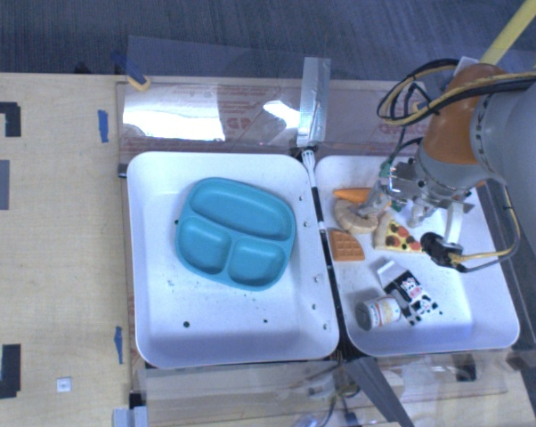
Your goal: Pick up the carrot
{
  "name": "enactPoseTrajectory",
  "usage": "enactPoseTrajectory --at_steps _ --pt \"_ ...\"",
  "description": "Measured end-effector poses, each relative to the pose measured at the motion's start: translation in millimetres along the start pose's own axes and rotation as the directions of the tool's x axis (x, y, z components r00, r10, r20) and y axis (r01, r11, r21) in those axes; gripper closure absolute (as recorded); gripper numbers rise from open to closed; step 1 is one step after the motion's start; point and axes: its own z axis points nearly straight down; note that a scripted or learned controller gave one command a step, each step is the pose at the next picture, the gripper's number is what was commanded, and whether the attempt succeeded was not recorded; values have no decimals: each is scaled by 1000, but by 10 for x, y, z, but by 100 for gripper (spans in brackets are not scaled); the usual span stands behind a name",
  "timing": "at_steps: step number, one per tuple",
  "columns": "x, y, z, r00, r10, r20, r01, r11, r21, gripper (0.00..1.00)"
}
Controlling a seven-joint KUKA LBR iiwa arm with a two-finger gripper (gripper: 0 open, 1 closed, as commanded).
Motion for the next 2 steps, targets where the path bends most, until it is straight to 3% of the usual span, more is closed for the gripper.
enactPoseTrajectory --at_steps 1,2 --pt "287 271 21 995 -97 8 97 995 29 0" --pt "265 248 -46 995 -97 12 97 995 40 100"
